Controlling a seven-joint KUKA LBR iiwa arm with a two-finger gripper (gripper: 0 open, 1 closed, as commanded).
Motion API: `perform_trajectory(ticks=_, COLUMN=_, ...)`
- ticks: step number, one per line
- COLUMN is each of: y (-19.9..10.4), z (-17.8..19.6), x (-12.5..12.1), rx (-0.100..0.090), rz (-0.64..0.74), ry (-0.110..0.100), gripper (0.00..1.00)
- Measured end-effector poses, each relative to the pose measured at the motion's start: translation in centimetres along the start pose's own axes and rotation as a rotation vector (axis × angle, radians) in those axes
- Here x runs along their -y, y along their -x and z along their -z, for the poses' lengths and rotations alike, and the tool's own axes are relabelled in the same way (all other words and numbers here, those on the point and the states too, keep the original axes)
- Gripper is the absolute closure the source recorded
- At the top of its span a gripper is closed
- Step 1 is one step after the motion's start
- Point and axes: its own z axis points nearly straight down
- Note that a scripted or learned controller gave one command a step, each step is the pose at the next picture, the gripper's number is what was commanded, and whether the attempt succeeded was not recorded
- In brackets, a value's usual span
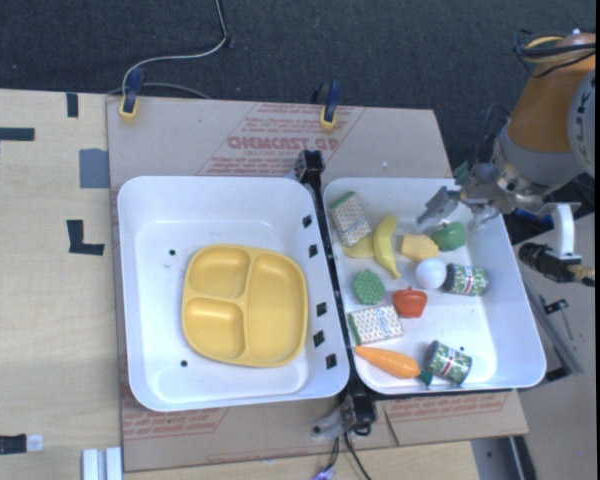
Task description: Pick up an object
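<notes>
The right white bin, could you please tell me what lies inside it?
Right white bin holds a yellow banana, orange carrot, red tomato and green can. The gripper covers whatever lies beneath it.

Hand hovers over toy-filled right bin, beside banana.

A yellow plastic sectioned plate lies in the left white bin; an orange toy carrot in the right white bin.

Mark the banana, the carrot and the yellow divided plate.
banana (385, 245): camera view, middle of its curve.
carrot (387, 361): camera view, mid-body.
yellow divided plate (244, 303): camera view, central ridge.
</notes>
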Motion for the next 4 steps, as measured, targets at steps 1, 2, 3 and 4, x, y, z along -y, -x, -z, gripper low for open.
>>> perform_trajectory(ticks=1, y=-3.3, z=-9.9, x=-0.9, rx=0.004, rz=0.001, ry=0.015, gripper=0.00)
perform_trajectory(ticks=2, y=-5.8, z=-11.5, x=7.3, rx=0.000, rz=-0.001, ry=0.001, gripper=0.00)
perform_trajectory(ticks=3, y=-5.8, z=-10.4, x=7.2, rx=0.000, rz=0.000, ry=0.005, gripper=1.00)
perform_trajectory(ticks=4, y=-7.6, z=-11.4, x=6.3, rx=0.001, rz=-0.001, ry=0.003, gripper=1.00)
